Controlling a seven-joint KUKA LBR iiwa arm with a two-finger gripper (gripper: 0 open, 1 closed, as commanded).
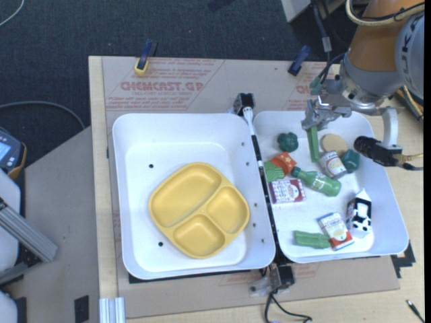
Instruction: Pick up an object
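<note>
My gripper (315, 121) hangs over the back of the right bin (394, 200), under the grey and orange arm. A slim green stick (314, 145) runs straight down from its tip, and its upper end meets the gripper. Whether the stick is gripped I cannot tell. Around it lie a dark green knob (288, 140), a tan disc (333, 142), a small can (331, 163) and a green bottle (318, 182).
The right bin also holds a red-and-white packet (286, 191), an orange item (283, 161), a black-and-white cow toy (360, 215), a small packet (335, 227) and a green bar (310, 238). A yellow divided tray (199, 209) lies in the left bin (128, 153).
</note>
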